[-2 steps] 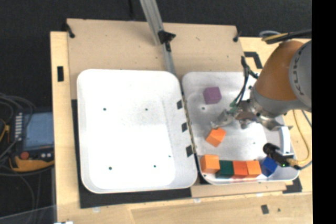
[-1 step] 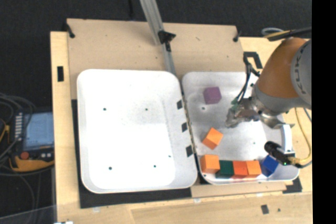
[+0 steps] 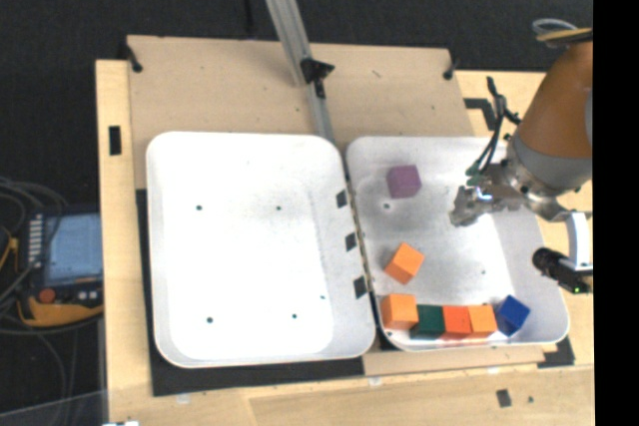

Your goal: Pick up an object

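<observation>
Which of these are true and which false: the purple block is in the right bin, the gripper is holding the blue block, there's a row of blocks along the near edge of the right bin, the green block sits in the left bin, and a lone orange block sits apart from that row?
1. The purple block is in the right bin. True.
2. The gripper holds the blue block. False: the blue block lies at the right end of the row, apart from the gripper.
3. A row of blocks lies along the right bin's near edge. True.
4. The green block sits in the left bin. False: it is in the right bin's row.
5. A lone orange block sits apart from the row. True.
</observation>
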